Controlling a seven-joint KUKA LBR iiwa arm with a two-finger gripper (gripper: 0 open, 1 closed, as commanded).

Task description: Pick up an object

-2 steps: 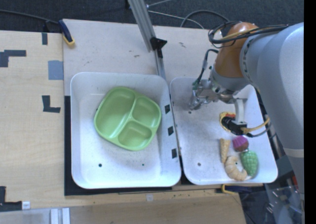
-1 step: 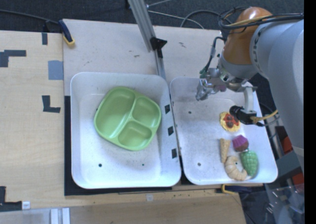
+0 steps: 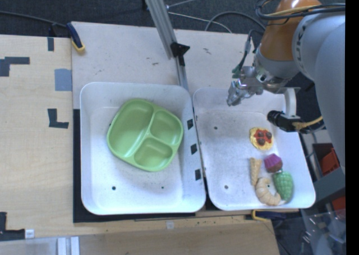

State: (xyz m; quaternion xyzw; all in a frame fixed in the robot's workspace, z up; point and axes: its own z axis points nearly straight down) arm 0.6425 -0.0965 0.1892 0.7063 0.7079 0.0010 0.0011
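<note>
Toys lay clustered in the right bin [image 3: 224, 158], toward its near right corner: a small round pizza slice [image 3: 261, 138] in yellow and red, a purple piece [image 3: 273, 163] just below it, a green ridged vegetable [image 3: 284, 185], a tan cone-like piece [image 3: 256, 171], and a curled croissant [image 3: 267, 193] touching the green one. All looked like light, hollow plastic play food, stiff rather than soft, with smooth skins that would probably slip under a pinch that landed off centre. The pizza slice stood a little apart from the rest and seemed the easiest target, best taken across its narrow width; the croissant and green vegetable were crowded together, so closing on one risked nudging the other. The gripper [image 3: 234, 98] hung over the far left part of the right bin, well apart from the toys, with nothing between its fingers; whether the fingers were spread or closed could not be told from this angle. A green divided plate [image 3: 145, 134] sat tilted in the left bin [image 3: 95, 153], light but too broad to pinch except at its rim.
</note>
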